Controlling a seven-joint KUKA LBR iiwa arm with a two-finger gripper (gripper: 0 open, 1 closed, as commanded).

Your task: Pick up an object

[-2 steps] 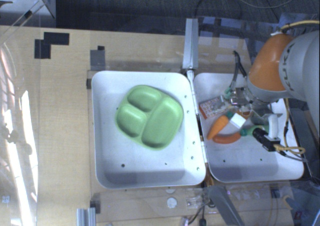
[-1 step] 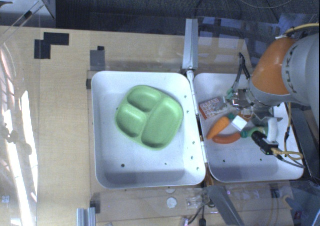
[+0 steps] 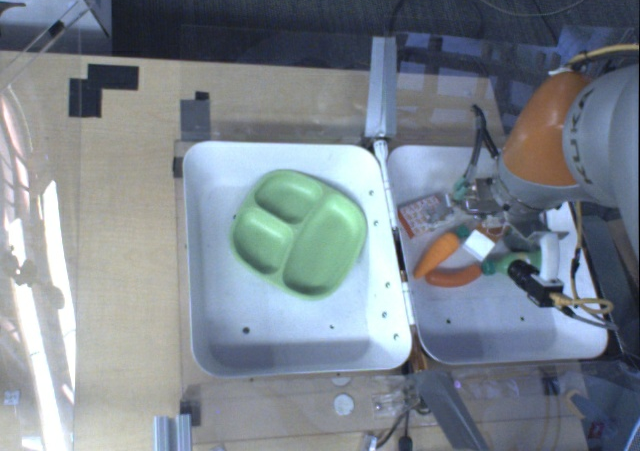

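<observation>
In the right bin [image 3: 500,334] lie an orange carrot-like toy [image 3: 437,253], a reddish-orange sausage-shaped piece [image 3: 454,277] and a small printed packet [image 3: 424,214]. A white block and a green piece [image 3: 496,264] sit just right of them. My gripper [image 3: 487,216] hangs low over these objects, its body covering the tips. The arm's orange band [image 3: 540,139] is above it at the right.
The left bin [image 3: 215,339] holds a green divided plate [image 3: 298,232] near its middle. A metal divider [image 3: 381,89] stands between the bins at the back. Cables and a black connector [image 3: 535,285] trail along the right bin's right side.
</observation>
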